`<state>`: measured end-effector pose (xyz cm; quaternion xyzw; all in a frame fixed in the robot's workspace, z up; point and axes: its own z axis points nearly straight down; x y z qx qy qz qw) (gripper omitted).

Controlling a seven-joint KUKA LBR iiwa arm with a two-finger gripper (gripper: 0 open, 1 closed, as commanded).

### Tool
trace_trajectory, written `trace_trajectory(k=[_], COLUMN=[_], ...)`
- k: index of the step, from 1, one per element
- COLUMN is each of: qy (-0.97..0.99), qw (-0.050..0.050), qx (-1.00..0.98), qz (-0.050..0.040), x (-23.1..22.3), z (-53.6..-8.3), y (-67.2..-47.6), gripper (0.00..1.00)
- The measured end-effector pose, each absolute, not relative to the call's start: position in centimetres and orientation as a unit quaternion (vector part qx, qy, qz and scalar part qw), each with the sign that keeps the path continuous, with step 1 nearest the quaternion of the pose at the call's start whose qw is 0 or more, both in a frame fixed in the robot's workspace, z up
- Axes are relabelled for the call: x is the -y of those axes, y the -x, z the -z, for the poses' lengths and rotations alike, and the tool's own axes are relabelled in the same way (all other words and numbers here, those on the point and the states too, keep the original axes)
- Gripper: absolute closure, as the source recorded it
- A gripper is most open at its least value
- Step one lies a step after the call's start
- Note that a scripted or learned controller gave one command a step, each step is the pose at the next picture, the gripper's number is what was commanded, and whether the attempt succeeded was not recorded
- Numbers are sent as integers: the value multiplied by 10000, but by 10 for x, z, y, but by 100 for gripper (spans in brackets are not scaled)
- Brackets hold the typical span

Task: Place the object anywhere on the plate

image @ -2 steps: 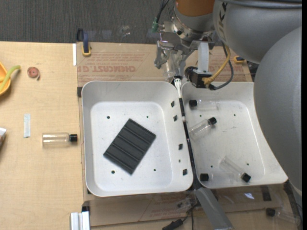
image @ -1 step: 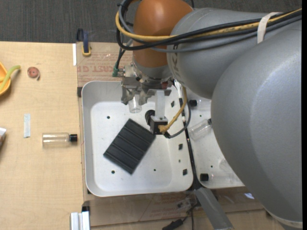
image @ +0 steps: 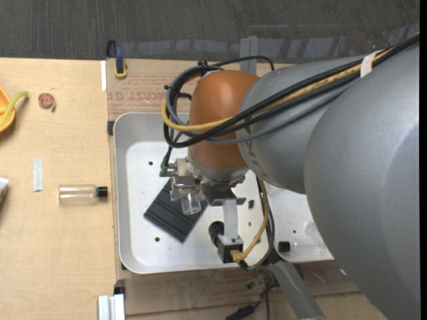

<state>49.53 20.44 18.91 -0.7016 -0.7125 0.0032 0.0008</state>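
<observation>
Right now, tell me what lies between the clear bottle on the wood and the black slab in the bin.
In the camera view, only bare wood and the white bin's left wall separate the clear bottle from the black slab.

arm covering bin, left floor open

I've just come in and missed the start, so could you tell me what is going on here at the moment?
The grey arm with the orange band is reaching over a shallow white bin, with its gripper low over a dark, flat rectangular object lying tilted on the bin floor. Whether it grips the object can't be told. Out on the wooden bench to the left lies a small clear bottle with a black cap.
</observation>
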Motion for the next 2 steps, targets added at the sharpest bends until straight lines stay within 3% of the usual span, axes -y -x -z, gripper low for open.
trace_trajectory(k=[1,2], qy=[6488,5675], qw=[73,-7], qx=[7608,8234], qz=[-103,-12], x=[-209,-163], z=[-100,-339], y=[-648,-660], gripper=[100,100])
